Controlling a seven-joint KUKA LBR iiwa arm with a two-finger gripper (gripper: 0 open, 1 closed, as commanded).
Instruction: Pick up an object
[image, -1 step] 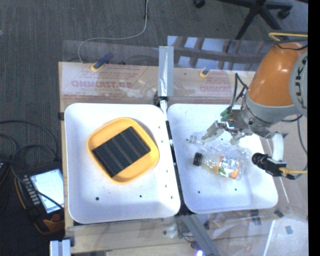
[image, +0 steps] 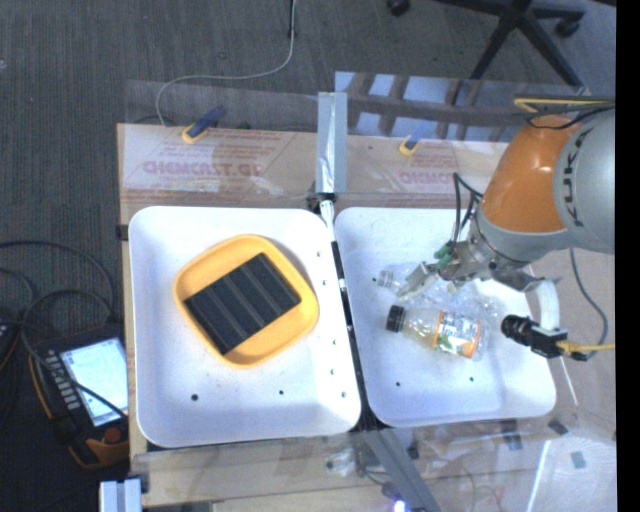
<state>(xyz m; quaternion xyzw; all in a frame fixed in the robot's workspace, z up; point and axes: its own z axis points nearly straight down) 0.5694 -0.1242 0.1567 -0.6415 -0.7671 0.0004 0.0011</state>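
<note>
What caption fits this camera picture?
Robot arm reaches over right bin with plastic bottle; yellow tray in left bin.

grey arm (image: 590, 190), orange band, seemingly cabled

Bright even overhead light, white bins (image: 240, 420) washed out, slightly soft focus.

The arm (image: 560, 190) runs off the right edge, so most of it is cut away, and its bulk hides the far right corner of the right bin (image: 430, 395). The gripper (image: 452, 262) sits tangled among clear crumpled plastic (image: 440, 290), too cluttered to tell how the jaws stand. The label on the small bottle (image: 440, 328) is too blurred to read.
</note>
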